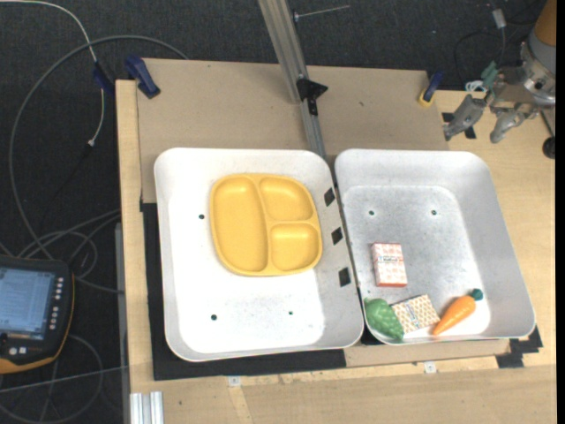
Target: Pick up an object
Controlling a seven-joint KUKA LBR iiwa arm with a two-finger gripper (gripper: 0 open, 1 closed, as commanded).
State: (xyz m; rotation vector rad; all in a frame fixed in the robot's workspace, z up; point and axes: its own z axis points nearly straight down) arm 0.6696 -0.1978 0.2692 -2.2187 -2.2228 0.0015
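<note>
The right bin lies bare across its far half; a small box, green toy, patterned packet and carrot crowd its near edge.

No words, numbers or brand marks can be read. The small red-and-white box in the right bin has print on its top face, too small to make out. The patterned packet just below that box, near the same bin's front edge, shows only a blurred checker pattern. The handheld screen, well left of the bins, glows blue, its contents illegible.
</note>
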